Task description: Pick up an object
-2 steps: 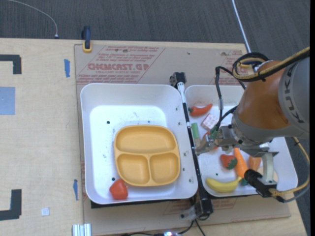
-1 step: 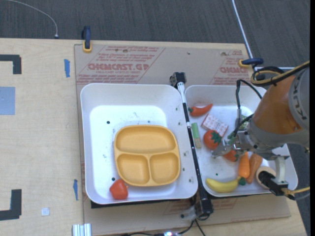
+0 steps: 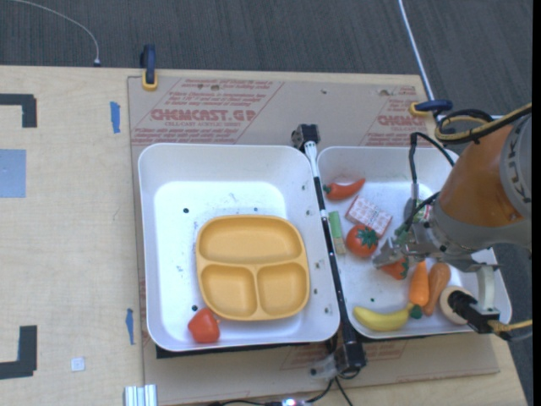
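My gripper (image 3: 396, 254) hangs low in the right bin (image 3: 385, 161), just right of a red tomato (image 3: 363, 240) with a green stem. A small red object (image 3: 393, 269) lies directly below the gripper, partly hidden by it; whether they touch cannot be told. An orange carrot (image 3: 419, 283) and a brownish-orange piece (image 3: 439, 281) lie just to its right. A yellow banana (image 3: 382, 317) rests along the bin's front wall. Behind the gripper sit a red-and-white packet (image 3: 369, 216) and a red chili pepper (image 3: 345, 188).
The left bin (image 3: 169, 227) holds a yellow divided plate (image 3: 252, 266) and a red fruit (image 3: 204, 326) at its front corner. A green strip (image 3: 335, 225) lies by the right bin's left wall. A tan ring-shaped item (image 3: 457, 304) sits at the front right.
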Action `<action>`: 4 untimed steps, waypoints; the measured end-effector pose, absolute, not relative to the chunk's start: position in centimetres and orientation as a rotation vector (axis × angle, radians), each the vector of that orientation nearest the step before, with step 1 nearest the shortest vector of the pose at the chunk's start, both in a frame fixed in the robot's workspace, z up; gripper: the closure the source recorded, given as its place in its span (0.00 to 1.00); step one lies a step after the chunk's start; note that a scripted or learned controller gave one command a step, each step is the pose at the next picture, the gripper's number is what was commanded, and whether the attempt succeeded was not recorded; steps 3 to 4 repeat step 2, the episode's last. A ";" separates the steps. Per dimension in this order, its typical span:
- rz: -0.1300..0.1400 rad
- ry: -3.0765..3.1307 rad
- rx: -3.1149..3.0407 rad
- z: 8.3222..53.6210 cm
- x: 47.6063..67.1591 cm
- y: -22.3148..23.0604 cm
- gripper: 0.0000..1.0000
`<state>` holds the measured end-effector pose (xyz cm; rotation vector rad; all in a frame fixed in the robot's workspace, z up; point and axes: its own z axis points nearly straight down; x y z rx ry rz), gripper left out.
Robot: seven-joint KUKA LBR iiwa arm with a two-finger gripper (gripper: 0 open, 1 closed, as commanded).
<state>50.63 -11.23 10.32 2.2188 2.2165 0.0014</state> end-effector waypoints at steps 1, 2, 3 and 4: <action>0.002 2.222 2.219 18.5 48.0 -8.8 1.00; 0.003 2.223 2.220 18.9 48.0 -2.6 1.00; 0.003 2.223 2.220 18.9 48.0 -2.6 1.00; 0.003 2.223 2.220 18.9 48.0 -2.6 1.00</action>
